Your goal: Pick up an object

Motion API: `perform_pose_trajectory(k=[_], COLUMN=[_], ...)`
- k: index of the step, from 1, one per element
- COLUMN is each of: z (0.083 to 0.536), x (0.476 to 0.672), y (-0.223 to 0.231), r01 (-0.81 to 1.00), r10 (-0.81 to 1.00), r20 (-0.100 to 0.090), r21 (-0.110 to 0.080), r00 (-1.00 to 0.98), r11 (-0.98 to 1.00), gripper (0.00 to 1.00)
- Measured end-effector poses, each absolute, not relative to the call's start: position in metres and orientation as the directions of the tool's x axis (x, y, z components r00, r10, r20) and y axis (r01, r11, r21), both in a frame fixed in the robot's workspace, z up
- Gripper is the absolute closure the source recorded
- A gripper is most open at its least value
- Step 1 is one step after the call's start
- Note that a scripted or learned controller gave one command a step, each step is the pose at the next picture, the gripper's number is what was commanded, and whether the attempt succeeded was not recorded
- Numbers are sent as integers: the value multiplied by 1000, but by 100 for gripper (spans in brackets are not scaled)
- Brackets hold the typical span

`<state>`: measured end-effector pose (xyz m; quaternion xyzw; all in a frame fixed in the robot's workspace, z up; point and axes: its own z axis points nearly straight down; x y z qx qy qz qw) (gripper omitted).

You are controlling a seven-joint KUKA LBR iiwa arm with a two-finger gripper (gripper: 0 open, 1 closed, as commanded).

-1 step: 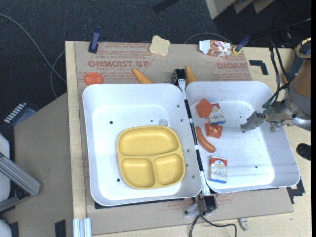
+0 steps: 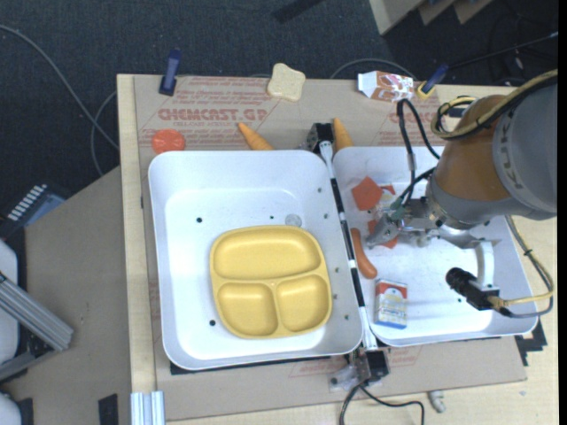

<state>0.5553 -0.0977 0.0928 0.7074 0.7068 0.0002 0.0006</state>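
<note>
Two white bins are set side by side on the bench. A yellow tray (image 2: 270, 280) with three sections is seen lying in the left bin (image 2: 177, 237). The right bin (image 2: 443, 321) is reached into by the grey and orange arm (image 2: 496, 162). The claw (image 2: 387, 227) is held low near the left side of that bin, but it cannot be told if it is spread or pressed together. An orange block (image 2: 365, 192) is seen just above the claw. A long red stick (image 2: 361, 253) is lying just below the claw, near the wall between the bins. A small box (image 2: 391, 304) is found lower down on the floor of the right bin. A piece of bread (image 2: 286, 81) is left on the bench behind the bins.
</note>
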Motion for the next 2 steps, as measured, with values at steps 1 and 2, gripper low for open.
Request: perform_pose_trajectory(k=[1,2], z=[84,94], x=[584,584], y=[-92,-92], r01=[1000,1000], r10=[1000,1000], r20=[-1,-1], r21=[1,3], r00=[-1,-1], r11=[1,1], gripper=[0,100])
